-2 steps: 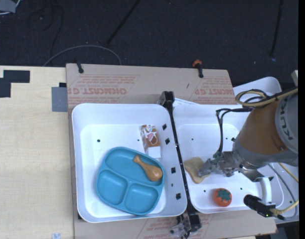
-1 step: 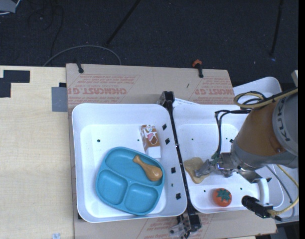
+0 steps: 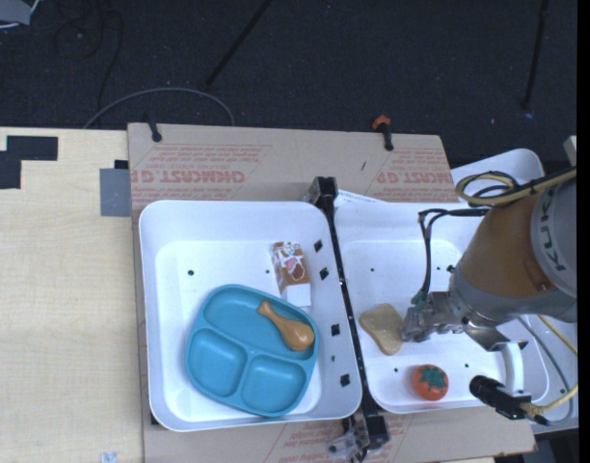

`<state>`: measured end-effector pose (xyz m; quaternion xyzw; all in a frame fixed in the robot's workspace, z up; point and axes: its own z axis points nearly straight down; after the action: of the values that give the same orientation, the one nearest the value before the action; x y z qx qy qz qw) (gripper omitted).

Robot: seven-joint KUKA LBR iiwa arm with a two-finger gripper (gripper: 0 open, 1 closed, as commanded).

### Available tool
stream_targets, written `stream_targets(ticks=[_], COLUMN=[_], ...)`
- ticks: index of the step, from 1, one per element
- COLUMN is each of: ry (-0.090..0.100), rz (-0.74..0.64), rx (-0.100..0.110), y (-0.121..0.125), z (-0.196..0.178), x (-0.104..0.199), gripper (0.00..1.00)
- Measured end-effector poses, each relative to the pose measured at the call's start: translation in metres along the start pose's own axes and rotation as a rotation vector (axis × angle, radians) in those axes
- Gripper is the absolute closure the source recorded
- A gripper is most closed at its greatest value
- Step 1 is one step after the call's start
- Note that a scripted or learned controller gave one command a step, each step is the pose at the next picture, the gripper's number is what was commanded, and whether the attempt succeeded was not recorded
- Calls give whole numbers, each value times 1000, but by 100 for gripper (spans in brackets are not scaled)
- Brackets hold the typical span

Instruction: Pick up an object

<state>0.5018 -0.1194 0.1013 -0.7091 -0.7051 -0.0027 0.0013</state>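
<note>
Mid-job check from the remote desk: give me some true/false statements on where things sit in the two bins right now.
1. The blue divided plate lies in the left bin. True.
2. The drumstick lies on the bench outside the bins. False: it rests on the blue divided plate.
3. The tomato is in the right bin. True.
4. The end effector is over the left bin. False: it is in the right bin, beside the tan piece.
5. The small packet lies in the right bin. False: left bin, above the plate.
</note>
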Motion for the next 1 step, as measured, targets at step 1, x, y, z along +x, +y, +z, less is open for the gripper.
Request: stream_targets(ticks=[1], ry=[-6], rz=[-6], rx=[1], y=[5], z=[-43], x=[-3], gripper=[100])
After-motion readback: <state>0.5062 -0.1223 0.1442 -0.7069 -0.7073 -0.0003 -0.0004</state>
